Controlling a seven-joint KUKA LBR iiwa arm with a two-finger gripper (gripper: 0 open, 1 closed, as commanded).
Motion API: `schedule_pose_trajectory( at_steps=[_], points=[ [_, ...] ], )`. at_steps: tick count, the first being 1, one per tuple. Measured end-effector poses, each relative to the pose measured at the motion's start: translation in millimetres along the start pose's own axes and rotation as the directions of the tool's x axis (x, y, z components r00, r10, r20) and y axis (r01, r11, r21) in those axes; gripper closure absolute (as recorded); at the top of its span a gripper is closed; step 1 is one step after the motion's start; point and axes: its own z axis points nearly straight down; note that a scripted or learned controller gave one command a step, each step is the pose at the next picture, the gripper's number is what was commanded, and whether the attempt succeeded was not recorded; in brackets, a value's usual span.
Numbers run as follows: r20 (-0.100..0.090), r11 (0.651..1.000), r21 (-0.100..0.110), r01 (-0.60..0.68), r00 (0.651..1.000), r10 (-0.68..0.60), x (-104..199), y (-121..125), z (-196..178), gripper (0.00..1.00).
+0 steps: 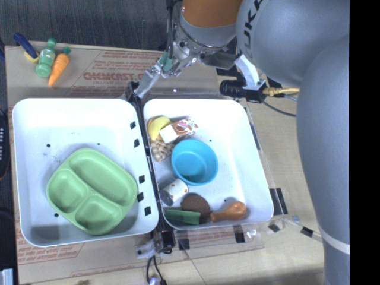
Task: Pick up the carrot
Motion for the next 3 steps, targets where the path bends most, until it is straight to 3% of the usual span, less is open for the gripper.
schedule_pose_trajectory(
  at_steps=[1, 2, 3],
  points=[
    [-0.008, 0.942, 0.021, -0.334, 0.943, 0.334, 78.4, 7.5, 106.4, 0.00],
    [-0.006, 0.945, 0.021, -0.327, 0.945, 0.327, 77.4, 8.5, 94.4, 1.00],
    [-0.006, 0.983, 0.010, -0.185, 0.983, 0.185, 137.8, -78.0, 22.3, 1.00]
  ],
)
